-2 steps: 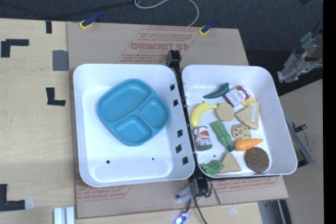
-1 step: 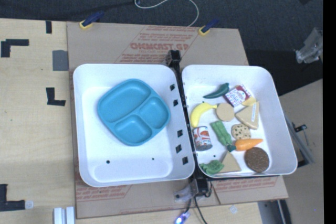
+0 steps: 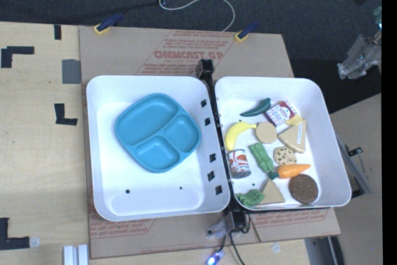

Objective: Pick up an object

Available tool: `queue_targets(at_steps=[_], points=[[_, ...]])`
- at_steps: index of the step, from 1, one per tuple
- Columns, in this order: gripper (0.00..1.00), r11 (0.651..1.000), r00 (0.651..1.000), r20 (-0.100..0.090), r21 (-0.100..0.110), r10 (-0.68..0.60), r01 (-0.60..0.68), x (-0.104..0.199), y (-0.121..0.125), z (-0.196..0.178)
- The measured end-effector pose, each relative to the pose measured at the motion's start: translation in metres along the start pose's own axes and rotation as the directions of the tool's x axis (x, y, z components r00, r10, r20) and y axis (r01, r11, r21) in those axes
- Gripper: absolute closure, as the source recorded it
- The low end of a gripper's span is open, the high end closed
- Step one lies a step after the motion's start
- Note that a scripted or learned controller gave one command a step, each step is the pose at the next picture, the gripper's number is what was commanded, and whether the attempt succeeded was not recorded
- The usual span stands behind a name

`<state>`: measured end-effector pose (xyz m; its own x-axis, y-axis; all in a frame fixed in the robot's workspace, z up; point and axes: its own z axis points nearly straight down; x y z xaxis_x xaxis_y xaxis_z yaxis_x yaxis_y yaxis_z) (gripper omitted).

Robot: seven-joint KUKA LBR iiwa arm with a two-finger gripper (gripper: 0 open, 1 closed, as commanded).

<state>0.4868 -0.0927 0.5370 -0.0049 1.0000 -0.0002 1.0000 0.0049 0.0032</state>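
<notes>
The right bin (image 3: pixel 322 110) holds a pile of toy food: a yellow banana (image 3: pixel 239 132), a dark green chili (image 3: pixel 255 108), a red packet (image 3: pixel 278 113), a cheese wedge (image 3: pixel 295 136), a chip cookie (image 3: pixel 285 154), a carrot (image 3: pixel 293 170), a brown patty (image 3: pixel 303 188) and a small can (image 3: pixel 239 162). A grey part of the arm with my gripper (image 3: pixel 358 59) hangs at the far right, outside and beyond the right bin's back corner, well away from the food. Nothing is seen in it.
In the left bin (image 3: pixel 102 152) lies a blue divided plate (image 3: pixel 157 131). Both bins rest on a cardboard sheet (image 3: pixel 186 49) on the wooden bench. A white cable (image 3: pixel 186 6) loops behind the bins.
</notes>
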Motion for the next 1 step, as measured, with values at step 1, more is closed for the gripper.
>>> queue_targets(at_steps=[1], points=[[1.00, 1.000, 1.000, -0.001, 0.004, -0.003, 0.003, 0.0698, -0.0026, 0.0021]])
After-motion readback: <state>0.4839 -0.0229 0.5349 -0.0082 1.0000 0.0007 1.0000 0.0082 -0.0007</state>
